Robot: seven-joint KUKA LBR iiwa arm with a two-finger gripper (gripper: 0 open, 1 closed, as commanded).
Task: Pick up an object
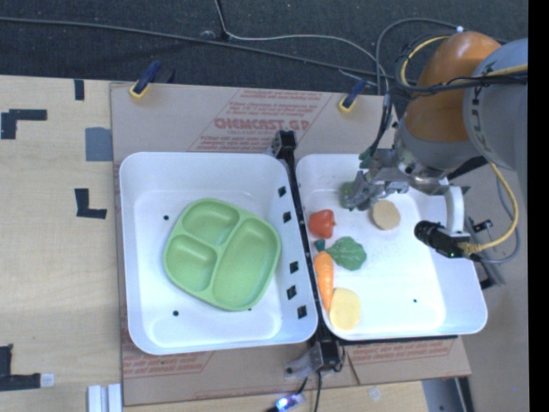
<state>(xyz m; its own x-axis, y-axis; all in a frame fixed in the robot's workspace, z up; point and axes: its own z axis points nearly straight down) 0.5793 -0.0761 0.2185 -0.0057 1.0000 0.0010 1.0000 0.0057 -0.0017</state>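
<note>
1. The left bin (137,230) holds a green tray (223,254) with three compartments, lying flat and a little askew. It is wide and shallow, so a two-finger grip would likely slide off its rim if the program aims there.
2. At the divider, the right bin (446,312) holds a red piece (322,223), and below it a carrot (324,280) lying along the wall. Both sit close to the wall, so a finger coming down there could strike the bin edge rather than close around the food.
3. A leafy green (347,252) lies just beside the carrot, with a yellow piece (345,309) touching the carrot's lower end. This crowding could lead to a grab that nudges neighbours or catches two at once.
4. A tan round (386,215) lies apart from the cluster, just beside the gripper (360,191), and looks the likeliest target. Being round, it may roll away if the fingers close off-centre.
5. The gripper hangs low at the right bin's upper part. I cannot tell whether its jaws are spread or closed, and nothing is visibly held.
</note>
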